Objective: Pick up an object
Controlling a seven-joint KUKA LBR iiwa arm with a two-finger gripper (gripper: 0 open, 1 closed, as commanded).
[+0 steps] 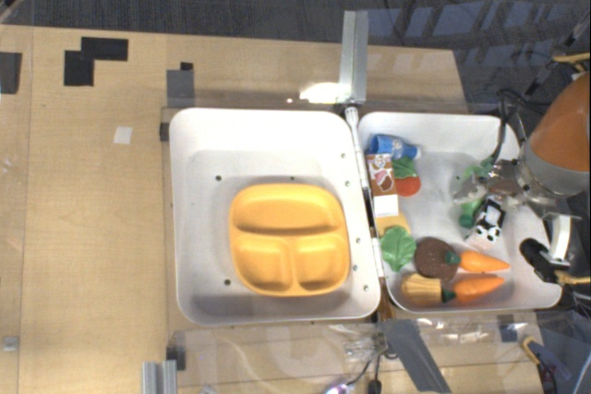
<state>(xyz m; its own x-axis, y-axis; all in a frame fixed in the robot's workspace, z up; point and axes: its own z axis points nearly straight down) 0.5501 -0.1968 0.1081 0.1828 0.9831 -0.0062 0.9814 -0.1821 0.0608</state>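
Two white bins on a wooden bench, arm reaching in over the right one.

The left shallow white bin (199, 226) holds a yellow three-compartment plastic tray (288, 237). The right shallow white bin (434, 132) holds small toy foods: two orange carrots (480, 274), a brown round piece (432, 257), a green leafy piece (398, 246). The gripper (485, 198) hangs near a black-and-white toy (489, 222); whether it is open or grasping anything cannot be told.
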